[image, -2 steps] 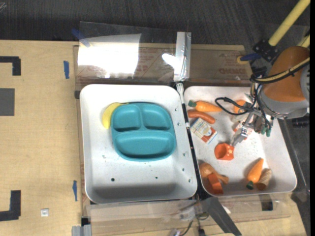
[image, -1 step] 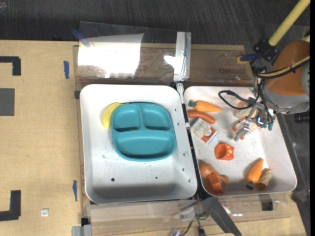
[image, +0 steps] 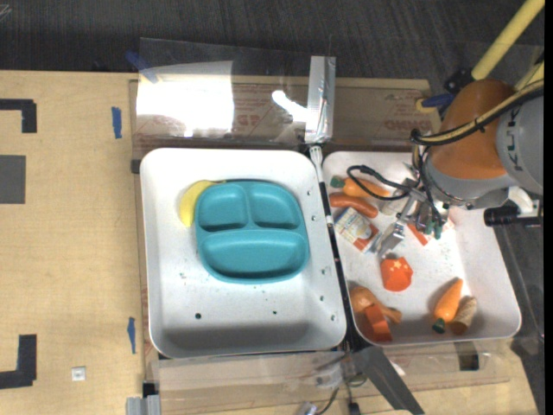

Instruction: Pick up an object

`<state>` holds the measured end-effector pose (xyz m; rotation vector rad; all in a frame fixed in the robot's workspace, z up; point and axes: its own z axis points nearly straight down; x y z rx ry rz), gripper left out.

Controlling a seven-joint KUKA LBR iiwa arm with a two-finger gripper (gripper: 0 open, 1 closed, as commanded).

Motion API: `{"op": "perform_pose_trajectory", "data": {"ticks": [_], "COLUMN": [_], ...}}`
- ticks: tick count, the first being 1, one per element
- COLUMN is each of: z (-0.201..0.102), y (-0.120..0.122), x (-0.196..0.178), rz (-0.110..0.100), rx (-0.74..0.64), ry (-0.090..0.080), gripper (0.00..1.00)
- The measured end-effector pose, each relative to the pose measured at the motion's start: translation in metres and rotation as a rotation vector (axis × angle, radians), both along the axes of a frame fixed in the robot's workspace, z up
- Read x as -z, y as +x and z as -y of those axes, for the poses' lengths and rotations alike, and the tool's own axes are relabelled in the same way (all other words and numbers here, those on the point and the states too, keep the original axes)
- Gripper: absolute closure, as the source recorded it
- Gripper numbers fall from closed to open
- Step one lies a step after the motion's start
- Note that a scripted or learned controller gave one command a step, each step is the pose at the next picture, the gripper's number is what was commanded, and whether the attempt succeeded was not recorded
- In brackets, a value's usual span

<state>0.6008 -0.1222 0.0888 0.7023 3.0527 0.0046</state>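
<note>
Gripper [image: 399, 234] hangs right of frame centre over your cluttered right bin [image: 492, 258], its grip state unreadable, poised to pick.

We see a fairly bright, evenly lit scene with light falling from above. A strong white glare burns out the clear plastic sheet [image: 186, 102] behind the left bin [image: 164, 232], hiding its detail. Shadows are soft and short, darkest in the gap between the two bins. The picture is slightly soft and grainy; small items in the right bin [image: 492, 275] blur together.
</note>
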Motion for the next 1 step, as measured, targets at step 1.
{"op": "perform_pose_trajectory", "data": {"ticks": [1], "z": [0.0031], "y": [-0.0791], "x": [-0.0005], "rz": [0.002], "rx": [0.286], "ry": [0.001], "gripper": [0.00]}}
